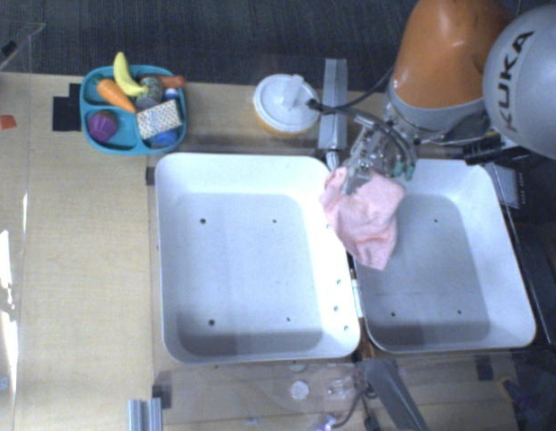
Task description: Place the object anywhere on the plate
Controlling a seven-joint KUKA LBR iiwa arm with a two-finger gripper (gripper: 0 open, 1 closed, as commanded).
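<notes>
Upper left: blue divided plate (132,108) w/ toy food. Center: left bin (251,259), then pink cloth (367,214) hanging over the bin divider, pinched at its top by gripper (366,171) fingers, closed on fabric. Carry step; next move likely calls for travel left to plate, then release.

a crumpled pink cloth (367,215) is seen hanging over the seam between the two bins.
</notes>
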